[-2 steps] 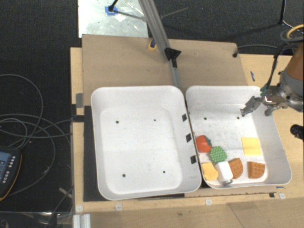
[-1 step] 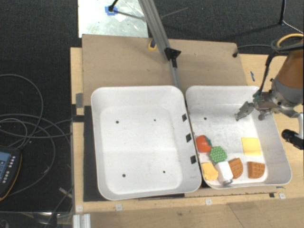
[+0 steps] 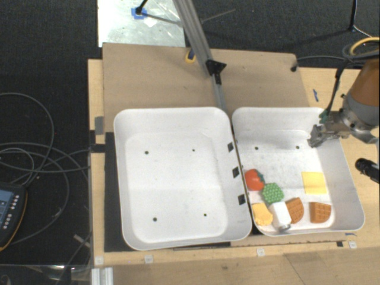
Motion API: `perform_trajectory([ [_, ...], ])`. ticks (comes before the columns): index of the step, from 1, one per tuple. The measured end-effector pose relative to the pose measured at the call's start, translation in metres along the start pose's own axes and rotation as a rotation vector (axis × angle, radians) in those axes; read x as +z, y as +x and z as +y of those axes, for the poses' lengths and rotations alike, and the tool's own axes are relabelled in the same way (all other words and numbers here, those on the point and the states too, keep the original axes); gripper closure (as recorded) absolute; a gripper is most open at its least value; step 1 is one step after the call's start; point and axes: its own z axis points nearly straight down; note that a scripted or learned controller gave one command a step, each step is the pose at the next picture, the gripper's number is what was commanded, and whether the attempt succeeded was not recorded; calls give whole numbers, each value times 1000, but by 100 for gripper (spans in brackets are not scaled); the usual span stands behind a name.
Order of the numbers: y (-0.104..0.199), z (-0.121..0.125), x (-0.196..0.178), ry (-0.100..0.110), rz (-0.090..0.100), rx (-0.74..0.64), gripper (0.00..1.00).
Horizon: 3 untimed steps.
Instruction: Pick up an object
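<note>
Looking down on the surface (image 3: 196,76) first, I see two white bins side by side: the left bin (image 3: 178,177) and the right bin (image 3: 291,135), which carries all the toys along its near edge. My arm (image 3: 365,94) reaches in from the right, and the end effector (image 3: 317,134) hangs over the far right part of the right bin, well apart from the cluster; whether it is released or clenched I cannot tell from here, and nothing shows in it.

Of the toys, the yellow block (image 3: 314,183) lies alone at the right, the easiest target. Nearer sit the waffle (image 3: 320,212), a brown piece (image 3: 295,209), a white cylinder (image 3: 281,214), a yellow piece (image 3: 262,214), a green ball (image 3: 272,192) and a red tomato (image 3: 254,179), packed close together.

I judge these light, stiff plastic play food, likely slick. I would take the yellow block across its narrow sides, where there is room around it.
</note>
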Motion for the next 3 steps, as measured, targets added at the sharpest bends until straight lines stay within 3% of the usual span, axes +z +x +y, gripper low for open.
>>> perform_trajectory([
  [2, 5, 0, -96, -3, -1, -2, 100],
  [3, 54, -9, -103, 3, 3, -6, 100],
])
